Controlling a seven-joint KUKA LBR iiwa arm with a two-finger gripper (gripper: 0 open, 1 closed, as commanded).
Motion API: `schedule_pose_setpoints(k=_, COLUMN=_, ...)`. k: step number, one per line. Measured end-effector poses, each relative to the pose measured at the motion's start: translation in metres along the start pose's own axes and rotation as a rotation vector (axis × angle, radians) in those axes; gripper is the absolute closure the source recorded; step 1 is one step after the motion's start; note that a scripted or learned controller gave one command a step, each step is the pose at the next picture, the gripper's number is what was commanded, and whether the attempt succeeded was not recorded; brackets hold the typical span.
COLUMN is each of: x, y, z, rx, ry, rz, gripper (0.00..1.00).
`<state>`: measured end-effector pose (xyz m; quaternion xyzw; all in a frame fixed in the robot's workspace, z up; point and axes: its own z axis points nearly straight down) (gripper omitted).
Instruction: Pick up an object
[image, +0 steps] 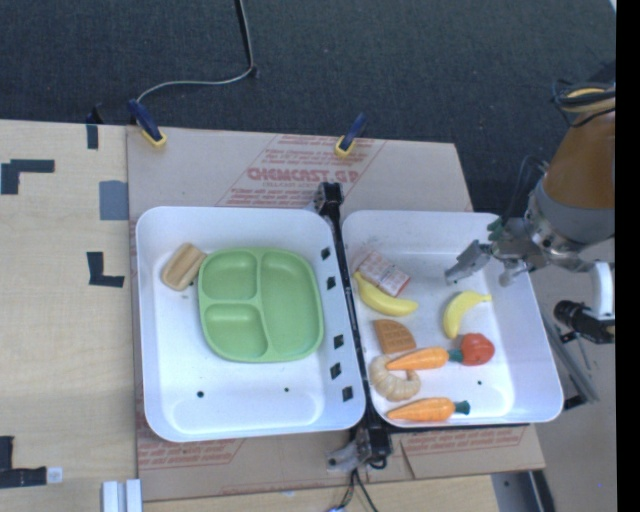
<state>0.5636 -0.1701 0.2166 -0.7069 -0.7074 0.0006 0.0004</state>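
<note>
My gripper (488, 268) hangs over the back right part of the right bin (530, 395), open, with nothing between its fingers. Just below it lies a small yellow banana (460, 310), apart from the fingers. A red tomato (478, 348) sits in front of that banana. Further left lie another banana (385, 297), a pink-white packet (382, 270), a brown waffle (393, 335), a shrimp-like piece (390, 378) and two carrots (418, 360) (425, 408).
The left bin (160, 400) holds a green divided plate (260, 305) and a tan bread piece (182, 266) at its back left. A black divider (340, 300) runs between the bins. Yellow clamps (148, 122) (350, 140) hold the cardboard at the back.
</note>
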Motion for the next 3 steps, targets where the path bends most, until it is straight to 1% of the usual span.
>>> schedule_pose_setpoints(k=1, x=-0.028, y=0.009, z=0.120, rx=0.001, ry=0.000, rz=0.001, gripper=0.00)
schedule_pose_setpoints(k=2, x=-0.027, y=0.009, z=0.110, rx=0.001, ry=0.001, rz=0.001, gripper=1.00)
schedule_pose_setpoints(k=3, x=0.043, y=0.034, z=0.062, rx=-0.002, ry=0.001, rz=-0.003, gripper=1.00)
